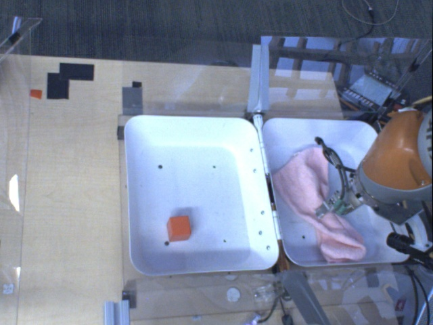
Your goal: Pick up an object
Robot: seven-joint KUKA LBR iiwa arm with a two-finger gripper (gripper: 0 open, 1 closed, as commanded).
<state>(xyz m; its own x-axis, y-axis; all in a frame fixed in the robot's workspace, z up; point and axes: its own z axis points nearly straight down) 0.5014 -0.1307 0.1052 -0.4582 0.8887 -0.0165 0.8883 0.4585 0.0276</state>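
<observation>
We log two shallow white bins side by side on the pale wooden bench. The left bin carries a small orange block lying flat on its floor, toward 7 o'clock of the bin centre and well apart from every wall. A few dark dots mark that bin's floor around it.

The right bin holds a pink cloth, crumpled and stretched from about 11 o'clock of the bin centre down to 6 o'clock, where its lower end bunches near the front wall. The cloth lies left of centre, close to the divider between the bins.

The arm enters from 3 o'clock, its orange band and grey wrist covering the bin's right side. The gripper sits low over the right bin, touching or just above the cloth's right edge at its middle. The view is too small and shadowed there; we cannot tell whether the gripper is spread or pressed together, nor whether any cloth is pinched. A dark cable loops from the wrist toward 12 o'clock of the gripper.

Beyond the bins, at 10 o'clock on the bench, we note black patches and a small orange marker.
</observation>
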